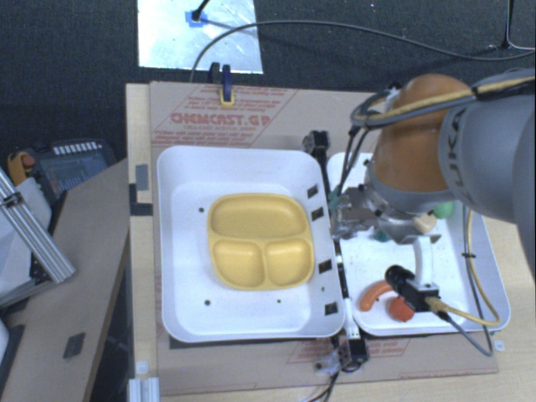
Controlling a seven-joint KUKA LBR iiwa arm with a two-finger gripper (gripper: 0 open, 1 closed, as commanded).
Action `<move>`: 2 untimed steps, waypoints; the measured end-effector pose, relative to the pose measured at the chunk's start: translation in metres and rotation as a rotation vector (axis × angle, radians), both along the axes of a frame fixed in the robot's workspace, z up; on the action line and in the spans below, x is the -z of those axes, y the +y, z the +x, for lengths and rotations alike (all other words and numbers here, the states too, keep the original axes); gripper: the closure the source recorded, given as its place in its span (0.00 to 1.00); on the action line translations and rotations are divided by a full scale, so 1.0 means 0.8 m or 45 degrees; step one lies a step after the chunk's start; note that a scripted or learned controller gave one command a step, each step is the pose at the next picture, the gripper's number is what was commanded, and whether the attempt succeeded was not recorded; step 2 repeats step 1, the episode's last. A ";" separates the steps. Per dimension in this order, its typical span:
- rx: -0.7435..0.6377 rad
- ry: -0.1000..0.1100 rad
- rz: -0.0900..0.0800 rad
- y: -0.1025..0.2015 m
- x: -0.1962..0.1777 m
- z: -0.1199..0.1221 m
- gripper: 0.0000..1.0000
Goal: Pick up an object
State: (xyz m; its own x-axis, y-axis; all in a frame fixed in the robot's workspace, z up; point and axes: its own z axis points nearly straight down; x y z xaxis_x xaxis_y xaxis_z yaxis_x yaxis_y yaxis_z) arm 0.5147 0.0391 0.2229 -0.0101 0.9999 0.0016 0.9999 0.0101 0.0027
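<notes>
My gripper (356, 219) hangs low over the left side of the right bin (486, 296), close to the divider between the bins. The arm's orange band and grey wrist cover the bin's middle and back. Near the bin's front lie a curved orange piece (376, 292) and a red piece (400, 310), both apart from the gripper. A green thing (444, 210) and a pale thing (425, 223) peek out from under the wrist on the right, and a small teal thing (381, 235) shows just below it. What is under the gripper is hidden.
The left bin (180, 224) holds a yellow divided plate (258, 241) at its middle. A row of black clips (322, 216) runs along the divider. Both bins rest on a cardboard sheet (226, 111); cables cross the dark floor behind.
</notes>
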 end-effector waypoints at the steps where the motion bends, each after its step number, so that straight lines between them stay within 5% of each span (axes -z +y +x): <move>1: 0.001 0.003 0.000 0.058 0.009 -0.004 1.00; 2: 0.001 0.003 0.000 0.058 0.009 -0.004 1.00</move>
